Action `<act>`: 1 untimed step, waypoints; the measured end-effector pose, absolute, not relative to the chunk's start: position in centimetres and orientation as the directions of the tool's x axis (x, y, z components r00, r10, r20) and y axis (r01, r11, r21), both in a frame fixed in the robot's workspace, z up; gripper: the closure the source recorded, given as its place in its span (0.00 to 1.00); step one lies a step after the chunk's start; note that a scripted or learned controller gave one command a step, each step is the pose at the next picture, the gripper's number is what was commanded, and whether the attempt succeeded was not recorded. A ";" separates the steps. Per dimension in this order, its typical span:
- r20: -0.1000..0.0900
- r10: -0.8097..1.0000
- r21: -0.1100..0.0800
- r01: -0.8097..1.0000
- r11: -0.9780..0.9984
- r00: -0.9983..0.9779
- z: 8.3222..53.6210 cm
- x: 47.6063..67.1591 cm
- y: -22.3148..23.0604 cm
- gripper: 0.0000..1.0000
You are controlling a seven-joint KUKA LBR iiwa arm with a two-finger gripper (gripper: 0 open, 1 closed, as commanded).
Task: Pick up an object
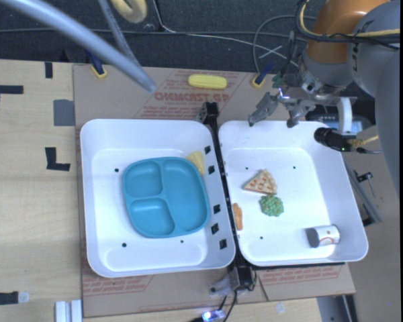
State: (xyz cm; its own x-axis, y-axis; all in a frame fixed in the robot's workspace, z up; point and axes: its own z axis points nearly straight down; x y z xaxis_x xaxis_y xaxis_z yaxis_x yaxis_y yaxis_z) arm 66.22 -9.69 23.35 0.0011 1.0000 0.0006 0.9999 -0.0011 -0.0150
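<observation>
My gripper (277, 113) hangs over the far rim of the right bin (336, 173), its two fingers spread apart and open with nothing between them. Inside that bin lie a triangular waffle-patterned toy slice (260, 182), a green broccoli piece (271, 206) just in front of it, an orange carrot-like piece (237, 216) by the left wall, and a small grey and white cylinder (322, 236) near the front right corner. All of them lie well in front of the gripper.
The left bin (101, 180) holds a blue divided plate (166, 196) and a yellow piece (197, 161) against its right wall. A yellow banana-shaped toy (207, 82) lies on the cardboard behind the bins. Cables hang behind the arm.
</observation>
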 end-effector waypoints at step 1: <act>-0.001 1.000 -0.002 1.000 0.002 -0.002 24.2 66.5 -9.7 0.00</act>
